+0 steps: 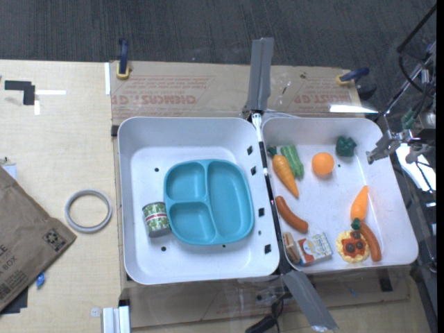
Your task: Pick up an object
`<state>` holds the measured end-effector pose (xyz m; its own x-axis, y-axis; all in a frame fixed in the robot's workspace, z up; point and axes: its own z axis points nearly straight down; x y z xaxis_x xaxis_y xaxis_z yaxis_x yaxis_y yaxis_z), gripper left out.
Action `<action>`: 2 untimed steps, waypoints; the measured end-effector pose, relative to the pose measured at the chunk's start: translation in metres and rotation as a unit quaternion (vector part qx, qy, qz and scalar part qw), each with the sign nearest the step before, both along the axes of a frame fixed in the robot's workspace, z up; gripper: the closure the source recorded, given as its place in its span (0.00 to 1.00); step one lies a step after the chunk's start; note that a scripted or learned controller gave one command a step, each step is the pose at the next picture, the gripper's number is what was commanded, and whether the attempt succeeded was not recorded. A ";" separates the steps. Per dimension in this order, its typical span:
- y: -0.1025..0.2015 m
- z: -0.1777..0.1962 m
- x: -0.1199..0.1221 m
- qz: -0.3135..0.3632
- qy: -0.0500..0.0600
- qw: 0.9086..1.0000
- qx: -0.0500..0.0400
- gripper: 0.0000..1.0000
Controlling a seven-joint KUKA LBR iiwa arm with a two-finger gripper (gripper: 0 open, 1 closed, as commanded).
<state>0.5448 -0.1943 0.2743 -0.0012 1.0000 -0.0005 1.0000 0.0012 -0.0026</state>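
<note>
- I see the gripper (386,146) at the far right edge of the right bin (406,217), over its rim; too small & cluttered, so I can't tell how it's set, and nothing visible in it.
- Right bin contents, all lying on the floor, apart from the gripper:
- carrot (285,175) far-left, touching a green veg (292,159) beside it.
- orange ball (322,164) far-middle; dark green piece (345,145) in far-right corner, nearest the gripper.
- small orange carrot-like piece (359,202) right-middle.
- sausage (291,214) left-middle, tilted.
- small box (313,248) near-left; pizza toy (352,246) near-right w/ a second sausage (371,241) just beside it.
- Left bin (132,207): teal divided plate (209,202) in the middle, small can (157,219) touching its left side.
- Outside bins, left on the bench: tape ring (89,209), cardboard box (24,245) near-left corner.
</note>
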 end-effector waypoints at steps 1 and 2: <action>-0.027 -0.157 -0.010 0.059 0.000 0.998 0.001 0.00; -0.021 -0.183 -0.023 0.038 -0.001 0.999 0.005 0.00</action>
